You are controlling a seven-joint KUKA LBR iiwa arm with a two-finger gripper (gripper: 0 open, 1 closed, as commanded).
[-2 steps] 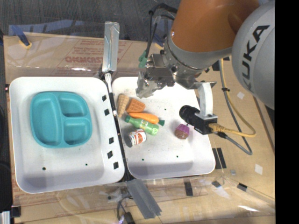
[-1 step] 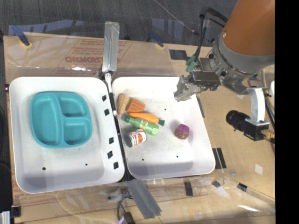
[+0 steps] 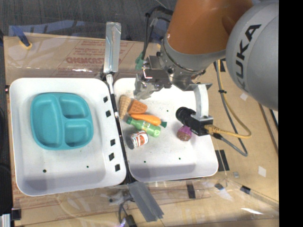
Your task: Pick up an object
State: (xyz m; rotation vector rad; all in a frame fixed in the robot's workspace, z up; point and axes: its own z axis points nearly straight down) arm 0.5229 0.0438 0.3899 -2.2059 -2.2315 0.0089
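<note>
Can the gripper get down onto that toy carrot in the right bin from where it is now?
Probably yes. The gripper hangs just above the carrot, nothing between them. But the cone and green bottle crowd both sides, so the fingers could catch them.

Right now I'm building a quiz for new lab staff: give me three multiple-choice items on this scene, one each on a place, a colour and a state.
1. Where is the divided tray?
A. left bin
B. right bin
C. on the bench

2. What colour is that tray?
A. red
B. teal
C. black

3. How does the small can sit?
A. upright
B. on its side
C. stacked on the carrot

Key:
1 A, it rests in the left bin, away from the toy food.
2 B, it is teal against the white.
3 B, it lies tipped over below the carrot in the right bin.
</note>
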